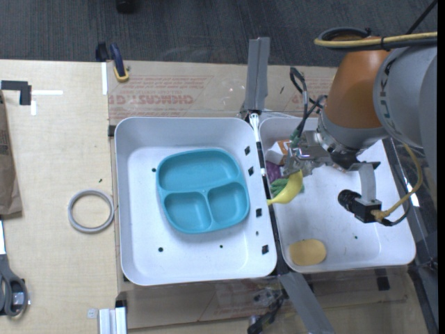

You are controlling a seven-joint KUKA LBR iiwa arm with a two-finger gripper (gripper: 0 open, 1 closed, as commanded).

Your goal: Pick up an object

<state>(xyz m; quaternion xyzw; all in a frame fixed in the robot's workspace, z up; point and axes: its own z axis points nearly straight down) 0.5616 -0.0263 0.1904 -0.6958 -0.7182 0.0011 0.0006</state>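
My gripper (300, 160) hangs over the left side of the right bin (361, 245), under the orange-banded wrist. Directly below it lies a yellow banana (289, 188), its upper end reaching up to the gripper; whether it is gripped or just lying there I cannot tell. A green item (277, 184) sits against the banana's left side. A purple and white item (273, 158) and a small orange piece (284, 146) lie just above, partly hidden by the gripper. A tan round object (307, 251) rests near the bin's front edge.
The left bin (139, 242) holds a blue divided plate (203, 190). A grey tape ring (91, 210) and scissors (10, 294) lie on the bench to the left. A black cable-fed unit (358, 204) hangs off the arm over the right bin.
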